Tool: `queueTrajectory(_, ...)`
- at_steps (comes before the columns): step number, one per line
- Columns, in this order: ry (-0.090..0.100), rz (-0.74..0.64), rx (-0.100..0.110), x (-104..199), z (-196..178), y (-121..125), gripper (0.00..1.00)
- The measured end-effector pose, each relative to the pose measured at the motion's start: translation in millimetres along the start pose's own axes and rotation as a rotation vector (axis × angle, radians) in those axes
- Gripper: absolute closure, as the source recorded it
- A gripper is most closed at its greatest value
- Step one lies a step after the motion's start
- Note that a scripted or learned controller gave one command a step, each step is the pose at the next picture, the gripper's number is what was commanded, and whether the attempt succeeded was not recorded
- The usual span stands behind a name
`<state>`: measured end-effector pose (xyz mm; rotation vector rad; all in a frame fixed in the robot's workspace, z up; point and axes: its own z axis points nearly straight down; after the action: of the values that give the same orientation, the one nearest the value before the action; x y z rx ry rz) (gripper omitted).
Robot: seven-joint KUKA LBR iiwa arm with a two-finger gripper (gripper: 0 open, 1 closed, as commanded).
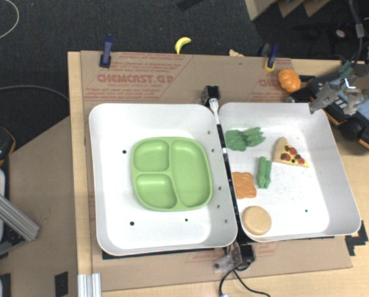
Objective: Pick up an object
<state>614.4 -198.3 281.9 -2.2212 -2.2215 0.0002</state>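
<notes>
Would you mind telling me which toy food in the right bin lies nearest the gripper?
The pizza slice: it lies closest to the gripper, nearer than both green pieces.

Left bin (110,135): green tray (171,173) fills the middle; rim strips free.
Right bin (333,184): food clustered left; right half open.
Pincer (324,94): at the right bin's far corner.

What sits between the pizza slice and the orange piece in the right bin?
In the camera view, a small dark green piece lies between the pizza slice and the orange piece, close beside the orange one.
</notes>
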Motion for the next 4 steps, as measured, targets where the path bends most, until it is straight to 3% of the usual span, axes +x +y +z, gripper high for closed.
queueTrajectory(1, 0.008, -0.005, 0.018, 71.9, 166.8, -31.4, 0.0)
queueTrajectory(2, 0.004, 0.001, 0.009, 84.4, 192.9, -80.1, 0.0)
queueTrajectory(3, 0.0, 0.002, -0.002, 83.0, 180.0, -76.3, 1.0)
queueTrajectory(4, -0.001, -0.009, -0.017, 143.7, 90.6, 12.2, 1.0)
